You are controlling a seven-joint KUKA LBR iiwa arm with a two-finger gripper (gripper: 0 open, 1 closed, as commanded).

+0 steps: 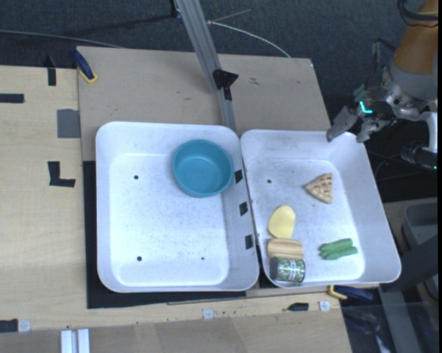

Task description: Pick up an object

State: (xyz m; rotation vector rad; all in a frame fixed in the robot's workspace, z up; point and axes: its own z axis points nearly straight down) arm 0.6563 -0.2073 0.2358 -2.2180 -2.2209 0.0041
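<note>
Camera view: can (pixel 287 270) label unreadable; jaws (pixel 346 129) over bin corner.

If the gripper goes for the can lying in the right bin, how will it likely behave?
The can lies on its side, so a push across its axis would probably roll it. Its smooth metal wall looks slippery for two fingers. It sits against the bin rim and a tan block, which may crowd the fingers.
</note>
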